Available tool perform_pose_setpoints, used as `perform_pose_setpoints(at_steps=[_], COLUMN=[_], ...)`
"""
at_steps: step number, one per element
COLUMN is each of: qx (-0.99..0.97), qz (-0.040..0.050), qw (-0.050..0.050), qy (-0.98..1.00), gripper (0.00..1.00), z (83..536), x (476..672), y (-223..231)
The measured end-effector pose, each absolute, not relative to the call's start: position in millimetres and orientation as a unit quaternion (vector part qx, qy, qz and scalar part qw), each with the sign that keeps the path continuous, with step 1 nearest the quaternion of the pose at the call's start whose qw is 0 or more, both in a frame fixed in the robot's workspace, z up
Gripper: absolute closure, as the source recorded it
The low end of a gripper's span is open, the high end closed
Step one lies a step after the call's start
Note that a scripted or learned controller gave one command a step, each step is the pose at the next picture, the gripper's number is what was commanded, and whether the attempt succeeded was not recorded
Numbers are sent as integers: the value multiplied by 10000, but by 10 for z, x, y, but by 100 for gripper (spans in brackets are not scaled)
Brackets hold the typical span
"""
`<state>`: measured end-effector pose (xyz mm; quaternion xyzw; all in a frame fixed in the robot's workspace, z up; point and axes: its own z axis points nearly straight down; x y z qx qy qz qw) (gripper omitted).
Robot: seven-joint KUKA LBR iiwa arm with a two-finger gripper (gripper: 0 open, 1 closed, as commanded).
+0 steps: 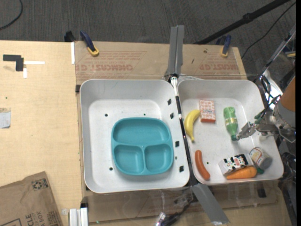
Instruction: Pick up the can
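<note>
I see the can (258, 157) lying on its side near the right bin's (221, 89) lower right corner, just above the carrot (241, 173). My claw (248, 131) hovers beside the green bottle (230, 122), nothing between its parted fingers.

Smooth glossy plastic is seen on teal tray (141, 145) & white bins (89, 140); bench (37, 126) is matt wood.

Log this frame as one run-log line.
phase: approach | gripper: open, beside green bottle | can: lying in right bin, not held | carrot beside can
</note>
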<state>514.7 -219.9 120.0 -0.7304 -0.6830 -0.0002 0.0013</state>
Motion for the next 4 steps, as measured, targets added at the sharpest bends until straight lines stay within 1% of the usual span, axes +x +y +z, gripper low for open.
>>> perform_pose_setpoints(at_steps=[1,2,3,4], qx=[-7430,-7504,-7768,-7737], qz=[9,8,-12,10], qw=[10,-2,25,8], qy=[-6693,-6610,-6298,-6336], gripper=[0,0,0,0], z=[909,1763,916,908], x=[5342,5240,4785,5298], y=[-1811,-2143,-2099,-2049])
